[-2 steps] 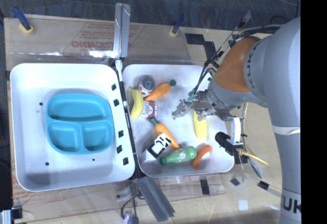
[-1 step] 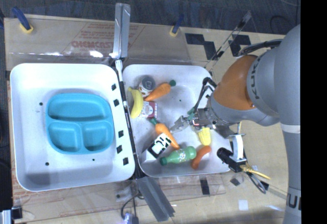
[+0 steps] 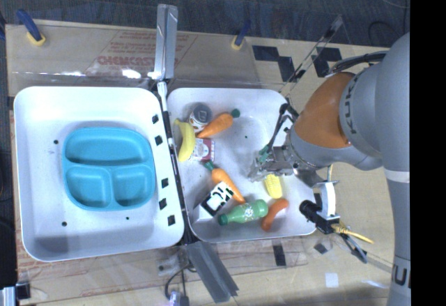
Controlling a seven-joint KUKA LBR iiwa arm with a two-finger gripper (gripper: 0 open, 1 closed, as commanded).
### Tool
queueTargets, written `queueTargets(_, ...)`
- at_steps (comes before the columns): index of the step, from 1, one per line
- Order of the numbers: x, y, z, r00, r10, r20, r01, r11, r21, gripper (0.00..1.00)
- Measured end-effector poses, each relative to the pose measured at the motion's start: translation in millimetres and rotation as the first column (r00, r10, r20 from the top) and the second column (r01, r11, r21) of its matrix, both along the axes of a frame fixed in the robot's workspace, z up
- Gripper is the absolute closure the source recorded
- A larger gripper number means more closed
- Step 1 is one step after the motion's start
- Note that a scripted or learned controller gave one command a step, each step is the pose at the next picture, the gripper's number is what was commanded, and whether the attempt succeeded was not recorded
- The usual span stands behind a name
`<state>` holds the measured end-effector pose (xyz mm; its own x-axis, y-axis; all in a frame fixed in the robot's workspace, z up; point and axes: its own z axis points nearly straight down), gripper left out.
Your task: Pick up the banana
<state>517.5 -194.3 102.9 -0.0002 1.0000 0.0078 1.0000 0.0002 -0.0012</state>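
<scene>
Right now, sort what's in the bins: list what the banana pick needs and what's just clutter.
Needed:
banana, by the right bin's left wall
tool, across the bin from it

Clutter:
two carrots
green bottle
can
yellow piece under the tool
blue tray, left bin

Both bins (image 3: 230, 99) white; L bin holds a light-blue divided tray (image 3: 108, 166) at centre. R bin: yellow banana (image 3: 185, 139) at 9 o'clock, orange carrot w/ green top (image 3: 217, 123) at 11, second orange carrot (image 3: 226, 182) mid, green bottle w/ white label (image 3: 244, 213) at 6, black-and-white patterned block (image 3: 218, 199) at 7. Arm (image 3: 362, 116) grey w/ orange band, at 3 o'clock.
</scene>
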Motion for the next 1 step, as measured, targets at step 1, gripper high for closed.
queueTargets(1,0.8,2.5,0.6,1.000,0.004,-0.001,-0.004,1.000,0.004,0.00)
